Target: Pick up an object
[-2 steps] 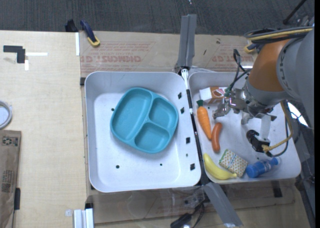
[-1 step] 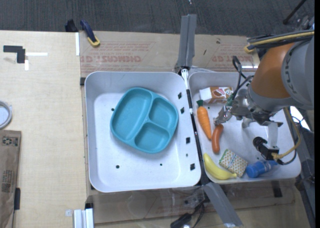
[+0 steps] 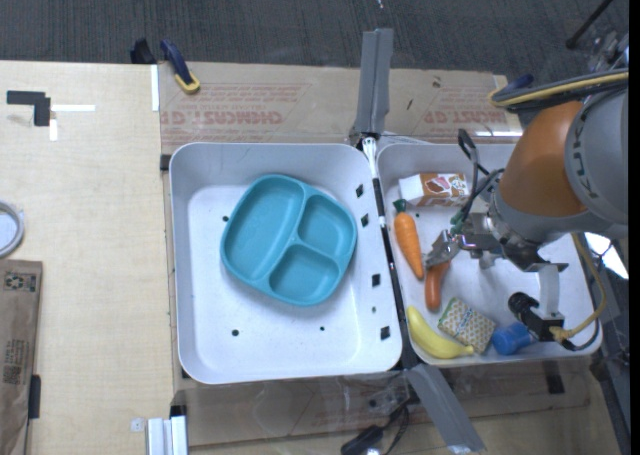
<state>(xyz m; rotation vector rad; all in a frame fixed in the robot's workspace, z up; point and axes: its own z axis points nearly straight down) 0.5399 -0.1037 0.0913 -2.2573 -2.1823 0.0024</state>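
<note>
Right bin (image 3: 590,288): claw (image 3: 440,255) over sausage (image 3: 432,286), beside carrot (image 3: 407,243).

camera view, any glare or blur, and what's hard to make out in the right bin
Camera view: lighting is even and soft; the blue plate casts only a faint shadow on the left bin; a bright patch shows at the right bin's far edge beside the arm; the end effector is small and cluttered near the carrot, its state unreadable.

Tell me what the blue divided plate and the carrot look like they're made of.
Blue divided plate: probably moulded plastic, given its even turquoise colour, rounded compartment ridges and soft sheen.
Carrot: likely a plastic or rubber toy, uniformly orange and smooth with a small green tip; from this view I cannot rule out a real one.
</note>
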